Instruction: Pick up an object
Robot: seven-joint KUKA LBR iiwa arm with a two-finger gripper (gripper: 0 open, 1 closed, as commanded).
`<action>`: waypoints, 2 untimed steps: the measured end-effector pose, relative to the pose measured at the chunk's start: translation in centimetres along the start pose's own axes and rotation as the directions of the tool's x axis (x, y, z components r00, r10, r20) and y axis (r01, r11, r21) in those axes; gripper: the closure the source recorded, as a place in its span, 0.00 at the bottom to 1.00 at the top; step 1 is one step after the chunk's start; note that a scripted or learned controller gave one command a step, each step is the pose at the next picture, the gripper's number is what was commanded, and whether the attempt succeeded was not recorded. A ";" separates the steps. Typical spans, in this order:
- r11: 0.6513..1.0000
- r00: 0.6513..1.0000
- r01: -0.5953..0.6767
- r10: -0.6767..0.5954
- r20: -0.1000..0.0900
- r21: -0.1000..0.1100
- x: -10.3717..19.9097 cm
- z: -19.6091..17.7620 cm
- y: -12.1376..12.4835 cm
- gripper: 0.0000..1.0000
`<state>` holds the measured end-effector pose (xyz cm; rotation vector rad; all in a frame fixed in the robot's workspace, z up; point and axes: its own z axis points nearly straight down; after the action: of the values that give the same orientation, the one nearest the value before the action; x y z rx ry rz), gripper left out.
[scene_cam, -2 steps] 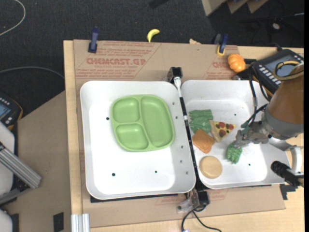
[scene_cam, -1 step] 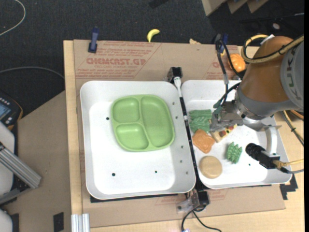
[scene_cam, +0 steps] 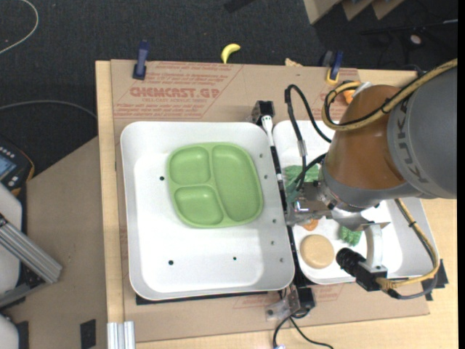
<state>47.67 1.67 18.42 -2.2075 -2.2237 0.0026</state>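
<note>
My arm [scene_cam: 378,147] reaching over the right bin [scene_cam: 309,275], my end effector [scene_cam: 309,206] hanging near a green object [scene_cam: 296,176], its opening impossible to tell, tan round object [scene_cam: 317,250] lying just below.

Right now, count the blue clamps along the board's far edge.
2. One blue clamp grips the far-left corner; the other sits at the far edge, near the arm, which may hide more.

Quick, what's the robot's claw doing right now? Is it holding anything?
Gripper: down in the right bin, open or shut cannot be told.
</note>
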 end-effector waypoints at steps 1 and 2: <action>1.000 1.000 -0.001 0.001 0.002 -0.019 3.4 -11.5 0.3 1.00; 1.000 1.000 -0.003 0.003 0.001 -0.024 4.7 -24.0 0.3 1.00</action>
<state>48.07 6.27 42.44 -2.2233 -2.2333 -0.0233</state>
